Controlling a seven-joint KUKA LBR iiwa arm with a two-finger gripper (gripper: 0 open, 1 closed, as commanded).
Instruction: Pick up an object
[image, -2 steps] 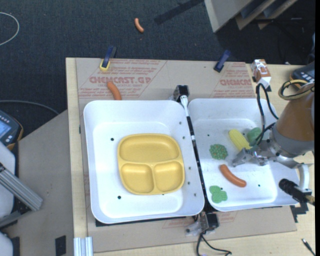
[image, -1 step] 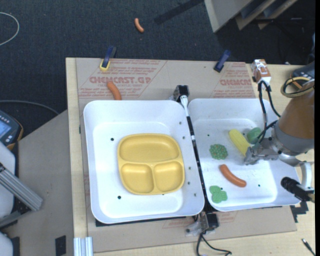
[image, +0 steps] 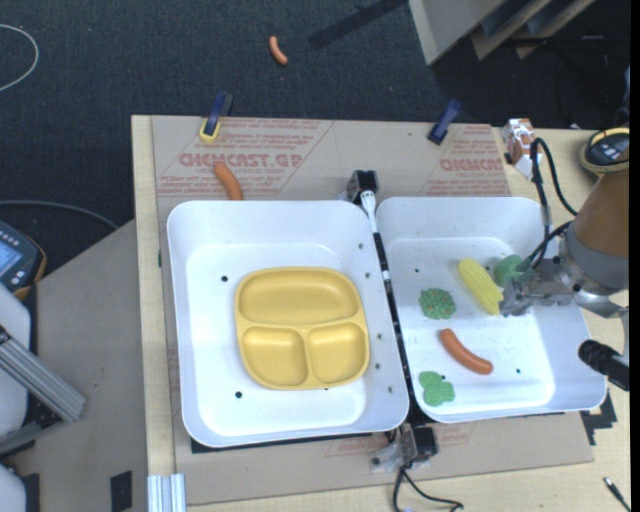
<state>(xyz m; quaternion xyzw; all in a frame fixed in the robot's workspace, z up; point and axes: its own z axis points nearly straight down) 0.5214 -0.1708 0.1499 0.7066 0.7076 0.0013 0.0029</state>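
Your claw (image: 512, 297) sits low in the right bin (image: 530, 218), at the right end of the corn cob (image: 479, 284), with a green item (image: 508, 267) touching or just beside it at its upper edge. How far the claw is spread cannot be judged from this view, and nothing is visibly caught in it; treat the pick as not made.

Candidates in the right bin: the corn cob, a broccoli floret (image: 436, 303) just left of it, a sausage (image: 466, 352) below, and a second green floret (image: 435, 388) near the front wall. The left bin (image: 200, 400) holds a yellow divided plate (image: 300, 327).

Risks you should watch:
- The cob lies tilted and is rounded; a grip on its very end is likely to squirt it sideways toward the floret.
- The green item crowds the claw; you may catch both, or neither.
- Coming down close to the cob could pin it against the bin floor.

Writing: the cardboard (image: 300, 150) under the bins carries red print, "CHEMCAST GP" as best it reads, repeated faintly at the right. A stray sausage (image: 228, 181) lies on that cardboard, another (image: 278, 49) on the dark floor.
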